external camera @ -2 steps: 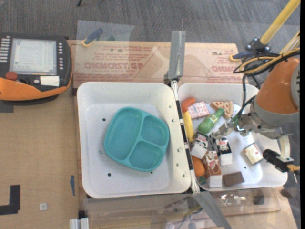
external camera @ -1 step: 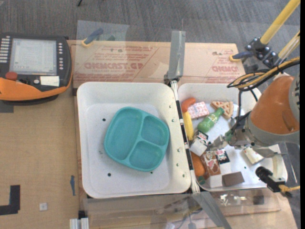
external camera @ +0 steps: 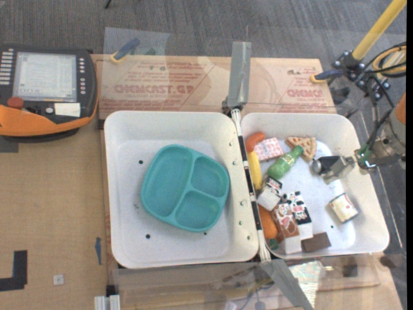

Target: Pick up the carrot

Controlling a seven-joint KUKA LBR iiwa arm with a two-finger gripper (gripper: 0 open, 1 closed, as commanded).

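- The grey-and-orange teach pendant [external camera: 45, 92] is lying at the far left of the bench.
- The teal three-compartment plastic tray [external camera: 186, 187] is sitting mid-floor in the shallow white left bin [external camera: 122, 173], with bare floor all round it.
- The orange carrot [external camera: 267, 222] is lying in the shallow white right bin [external camera: 371, 218], hard against its left wall near the front corner, long axis running along that wall; its pointing end is hidden under small cartons.
- A green plastic bottle [external camera: 284, 163] is lying tilted nearby.
- The gripper [external camera: 330, 166] is hovering over open floor, well apart from the carrot; jaw state cannot be told.
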